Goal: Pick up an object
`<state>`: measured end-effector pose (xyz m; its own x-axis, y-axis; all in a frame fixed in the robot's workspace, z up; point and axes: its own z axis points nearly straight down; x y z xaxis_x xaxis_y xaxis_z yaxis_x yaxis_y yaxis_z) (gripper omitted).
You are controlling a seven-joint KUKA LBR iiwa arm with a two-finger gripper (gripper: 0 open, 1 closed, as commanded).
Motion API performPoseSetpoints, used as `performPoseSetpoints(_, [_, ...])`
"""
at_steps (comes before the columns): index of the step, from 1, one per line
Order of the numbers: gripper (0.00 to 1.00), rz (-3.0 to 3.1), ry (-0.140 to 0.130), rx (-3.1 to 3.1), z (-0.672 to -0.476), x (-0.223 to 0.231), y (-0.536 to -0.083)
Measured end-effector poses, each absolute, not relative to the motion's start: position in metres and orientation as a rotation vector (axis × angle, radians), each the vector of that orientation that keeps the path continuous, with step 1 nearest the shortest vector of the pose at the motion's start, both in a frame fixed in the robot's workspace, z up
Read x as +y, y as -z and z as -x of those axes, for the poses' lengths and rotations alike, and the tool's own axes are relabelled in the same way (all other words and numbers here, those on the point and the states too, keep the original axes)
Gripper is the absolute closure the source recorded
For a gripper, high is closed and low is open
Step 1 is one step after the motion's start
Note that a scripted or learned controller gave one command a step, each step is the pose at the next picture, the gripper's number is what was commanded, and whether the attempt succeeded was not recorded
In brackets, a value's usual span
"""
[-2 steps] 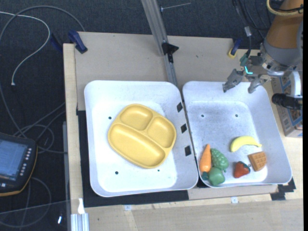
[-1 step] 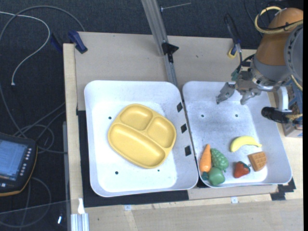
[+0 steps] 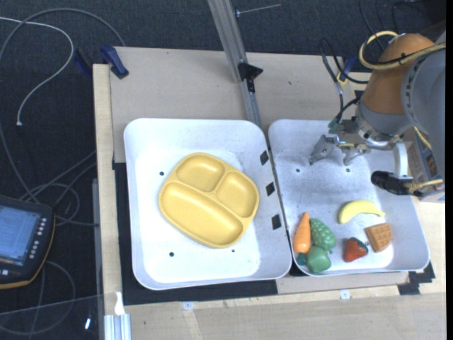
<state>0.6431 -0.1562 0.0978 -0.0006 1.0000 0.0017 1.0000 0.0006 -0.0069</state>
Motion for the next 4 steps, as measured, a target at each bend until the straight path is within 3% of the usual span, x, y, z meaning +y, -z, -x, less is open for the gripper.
performPoseSetpoints(1, [1.00, 2.220, 0.002, -2.223, -0.645, -0.156, -0.113])
performPoseSetpoints(4, [1.00, 2.225, 0.008, -2.229, -0.648, -0.153, -0.287])
